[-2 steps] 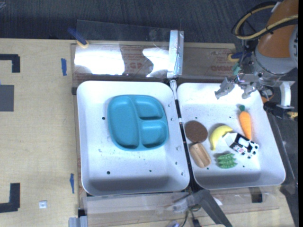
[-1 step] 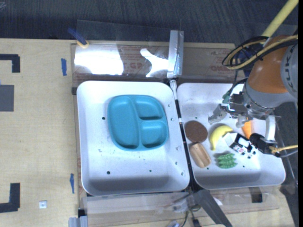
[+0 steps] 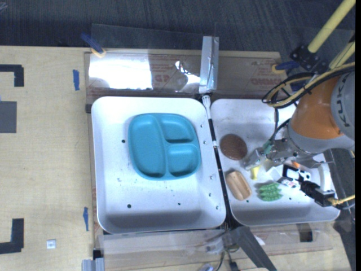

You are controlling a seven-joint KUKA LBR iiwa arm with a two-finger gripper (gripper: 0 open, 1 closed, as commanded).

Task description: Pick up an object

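In the right bin (image 3: 256,210), the arm (image 3: 321,117) hangs low over the small things.

The jaws sit around (image 3: 265,158), just beside a brown round object (image 3: 233,146), but I cannot tell if they are open or closed. Below them lie a tan bread-like piece (image 3: 238,184) and a green piece (image 3: 269,192), near each other and not touching the round one. The left bin (image 3: 110,202) on the table (image 3: 39,168) carries a blue divided tray (image 3: 164,145), well apart from the arm.
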